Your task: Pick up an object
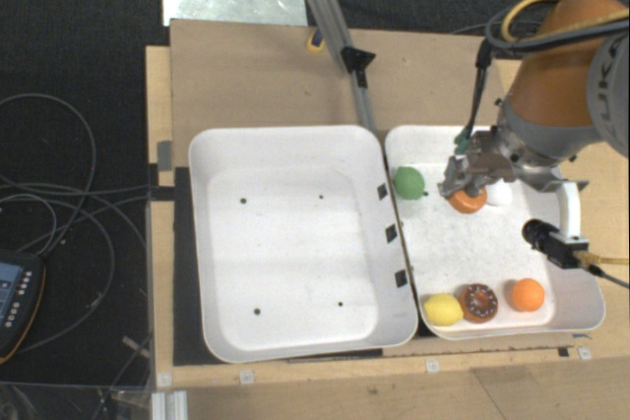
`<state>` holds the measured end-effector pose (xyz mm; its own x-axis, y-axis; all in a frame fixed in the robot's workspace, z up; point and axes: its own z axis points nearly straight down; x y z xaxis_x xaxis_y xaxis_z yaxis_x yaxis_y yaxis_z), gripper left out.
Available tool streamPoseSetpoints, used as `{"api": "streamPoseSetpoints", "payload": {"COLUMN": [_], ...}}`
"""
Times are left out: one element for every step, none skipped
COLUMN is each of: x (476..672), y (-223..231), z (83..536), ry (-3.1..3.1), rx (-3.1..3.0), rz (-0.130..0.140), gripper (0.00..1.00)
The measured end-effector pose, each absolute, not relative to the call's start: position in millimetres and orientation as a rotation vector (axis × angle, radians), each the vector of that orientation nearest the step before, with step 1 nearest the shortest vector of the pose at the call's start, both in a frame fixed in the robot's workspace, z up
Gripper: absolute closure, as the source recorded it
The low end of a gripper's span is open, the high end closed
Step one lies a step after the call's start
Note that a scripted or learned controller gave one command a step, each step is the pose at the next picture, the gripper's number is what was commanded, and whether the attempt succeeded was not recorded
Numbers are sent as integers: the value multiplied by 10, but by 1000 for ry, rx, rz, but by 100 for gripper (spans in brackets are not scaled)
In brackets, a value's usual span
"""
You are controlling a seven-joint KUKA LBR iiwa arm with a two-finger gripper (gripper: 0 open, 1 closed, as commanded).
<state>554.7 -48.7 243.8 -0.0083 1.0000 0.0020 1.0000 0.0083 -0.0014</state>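
White plastic forms both bins; the gripper [463,180] hangs over the right bin [433,251], low over its far half, with the grey and orange arm [566,93] above it; how far it is open cannot be told, since the wrist hides the tips; an orange rounded object [469,202] lies right under it, touching or nearly so, but nothing shows it clamped; a pale white object [500,195] sits just beside that, toward the arm; a green ball [409,182] rests near the gripper on the side away from the arm; well nearer the camera lie a yellow lemon [443,310], a brown doughnut [479,302] touching it, and an orange fruit [528,294]; the left bin [212,211] lies beyond the green ball.
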Motion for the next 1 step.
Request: {"api": "streamPoseSetpoints", "payload": {"x": [5465], "y": [115], "z": [2414], "ry": [-2231], "rx": [-2208], "rz": [-3], "gripper": [100]}}
